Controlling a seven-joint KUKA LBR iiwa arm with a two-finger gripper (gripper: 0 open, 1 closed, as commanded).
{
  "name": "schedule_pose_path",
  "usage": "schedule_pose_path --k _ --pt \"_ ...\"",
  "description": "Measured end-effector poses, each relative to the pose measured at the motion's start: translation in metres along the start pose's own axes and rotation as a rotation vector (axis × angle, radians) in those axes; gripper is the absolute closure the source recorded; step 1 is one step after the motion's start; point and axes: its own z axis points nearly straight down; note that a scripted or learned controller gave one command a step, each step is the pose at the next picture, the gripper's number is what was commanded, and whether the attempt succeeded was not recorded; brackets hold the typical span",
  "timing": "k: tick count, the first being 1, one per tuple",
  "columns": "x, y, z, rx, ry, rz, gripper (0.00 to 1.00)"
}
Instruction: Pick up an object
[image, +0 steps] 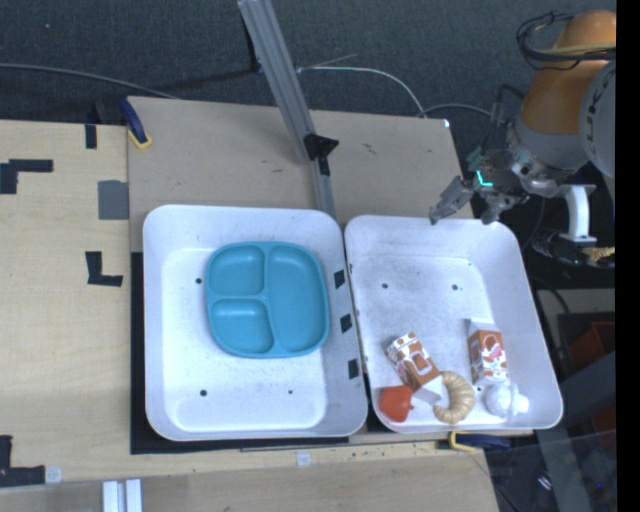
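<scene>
My gripper hangs over the far rim of the right bin, open, with nothing between its fingers. Near that bin's front wall lie the objects: a small brown and white carton, a second brown and white carton to its right, a tan croissant, a red piece and a white piece. All of them lie well in front of the gripper, apart from it.
The left bin holds a blue divided plate. A grey metal pole slants down to the gap between the bins at the back. Cables run over the dark floor behind the bench.
</scene>
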Motion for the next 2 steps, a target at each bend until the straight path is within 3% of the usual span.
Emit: schedule_pose_path --k 2 --pt "-0.001 0.001 0.111 0.007 0.001 0.0 0.0"
